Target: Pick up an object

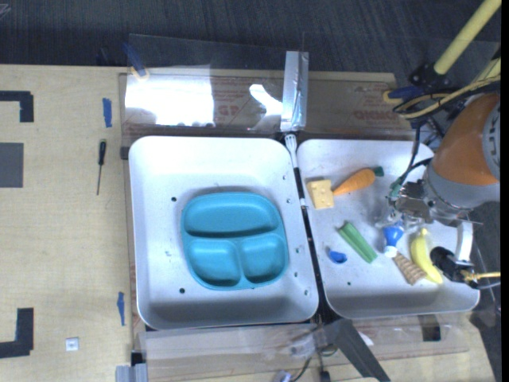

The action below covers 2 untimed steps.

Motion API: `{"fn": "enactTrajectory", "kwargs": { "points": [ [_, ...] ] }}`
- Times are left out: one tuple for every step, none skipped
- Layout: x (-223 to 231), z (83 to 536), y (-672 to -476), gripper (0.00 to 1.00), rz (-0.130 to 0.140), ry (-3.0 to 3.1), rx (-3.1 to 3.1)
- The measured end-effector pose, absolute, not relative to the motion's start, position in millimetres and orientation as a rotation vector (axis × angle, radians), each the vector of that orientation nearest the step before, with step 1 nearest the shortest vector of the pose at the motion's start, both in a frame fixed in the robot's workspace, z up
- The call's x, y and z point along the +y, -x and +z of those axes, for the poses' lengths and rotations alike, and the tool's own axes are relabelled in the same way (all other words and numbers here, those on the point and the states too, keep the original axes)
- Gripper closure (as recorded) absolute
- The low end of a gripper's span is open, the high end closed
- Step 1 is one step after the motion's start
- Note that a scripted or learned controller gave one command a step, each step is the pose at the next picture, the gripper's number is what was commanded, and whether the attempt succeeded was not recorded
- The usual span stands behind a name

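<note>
My gripper (400, 207) hangs low over the right bin (350, 289), below the grey wrist and its orange band. A small blue and white object (391, 237) lies just under it, at its near side. To the right of that object lie a yellow banana (424, 255) and a brown ridged piece (407, 270). A green stick (356, 241) and a small blue piece (337, 255) lie left of the gripper. Farther back lie an orange carrot (355, 181) and a tan block (320, 193).
The left bin (151, 173) holds a blue divided plate (234, 237). A low wall between the bins runs at about mid-view. Cables and a yellow bar hang at the upper right, behind the arm. A clear plastic sheet stands behind the bins.
</note>
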<state>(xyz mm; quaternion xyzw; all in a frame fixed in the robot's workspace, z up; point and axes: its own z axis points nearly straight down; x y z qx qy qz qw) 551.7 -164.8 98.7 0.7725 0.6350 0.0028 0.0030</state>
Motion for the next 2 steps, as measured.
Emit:
{"fn": "enactTrajectory", "kwargs": {
  "points": [
    [-74,260,-563.7,1.0,0.008,-2.116,2.315],
    [-60,226,-579.0,1.0,-0.001,-1.891,2.511]
  ]
}}
